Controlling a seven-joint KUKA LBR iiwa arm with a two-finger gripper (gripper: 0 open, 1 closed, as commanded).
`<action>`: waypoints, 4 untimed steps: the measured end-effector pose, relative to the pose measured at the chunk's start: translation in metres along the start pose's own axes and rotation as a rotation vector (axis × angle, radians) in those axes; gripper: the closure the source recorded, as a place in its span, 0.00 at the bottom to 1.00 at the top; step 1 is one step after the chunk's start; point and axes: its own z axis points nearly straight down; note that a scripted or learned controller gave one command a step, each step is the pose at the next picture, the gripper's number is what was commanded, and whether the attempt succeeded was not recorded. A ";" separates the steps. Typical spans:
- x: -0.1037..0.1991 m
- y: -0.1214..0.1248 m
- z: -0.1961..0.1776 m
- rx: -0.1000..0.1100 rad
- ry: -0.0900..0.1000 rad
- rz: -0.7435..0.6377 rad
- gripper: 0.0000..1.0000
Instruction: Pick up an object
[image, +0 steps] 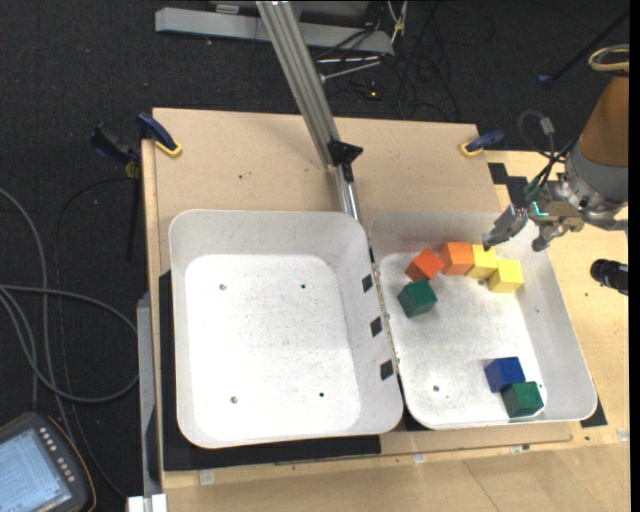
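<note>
Left bin (200, 240) takes up the left-center of the frame and isn't where the action is. All the pickable stuff sits in the right bin (560, 330).

Going across: a green cube (417, 298) sits a bit below and left of the cluster, just beside it but looks free on most sides. Then there's a row in the upper part of that bin, red-orange cube (426, 264), orange cube (460, 258), yellow cube (484, 263) and a second yellow cube (507, 275), all touching or nearly so. Down in the lower right are a blue cube (504, 372) and a dark green cube (522, 398), touching each other.

These look like small rigid blocks, probably light, flat-faced, not fragile. I'd guess painted faces get a little slick, so squeeze two opposite flat sides square on. The packed row leaves little room for fingers between blocks, so the lone green one looks like the easiest grab.

Gripper (520, 228) hangs at the upper right, above the bin's top edge near the yellow blocks, fingers spread apart with nothing between them.
</note>
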 end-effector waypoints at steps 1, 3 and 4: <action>-0.004 -0.001 0.044 0.002 0.000 0.003 0.00; -0.006 0.005 0.090 -0.015 -0.006 0.002 0.00; -0.004 0.006 0.081 -0.016 -0.007 -0.002 1.00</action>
